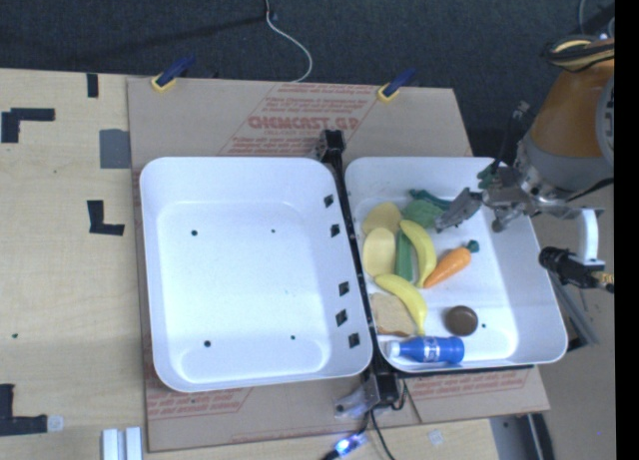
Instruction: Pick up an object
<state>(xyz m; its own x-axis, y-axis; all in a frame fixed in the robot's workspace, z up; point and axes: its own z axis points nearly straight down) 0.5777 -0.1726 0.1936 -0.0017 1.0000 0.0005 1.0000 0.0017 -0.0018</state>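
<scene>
Orange toy carrot [448, 264] lies in the right bin [519, 343], beside bananas [414, 248]. It looks light, stiff and smooth; its thick middle suits gripping. The gripper [461, 211] hovers above; its state is unclear.

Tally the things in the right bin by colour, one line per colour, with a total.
Yellow: 3 (pear-like piece, banana, banana)
Green: 2 ()
Orange: 1 (carrot)
Brown: 1 (round piece)
Blue and white: 1 (bottle)
Total: 8

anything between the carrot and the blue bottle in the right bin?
Yes: in the camera view, a small brown round object sits between the carrot and the blue bottle.
</scene>
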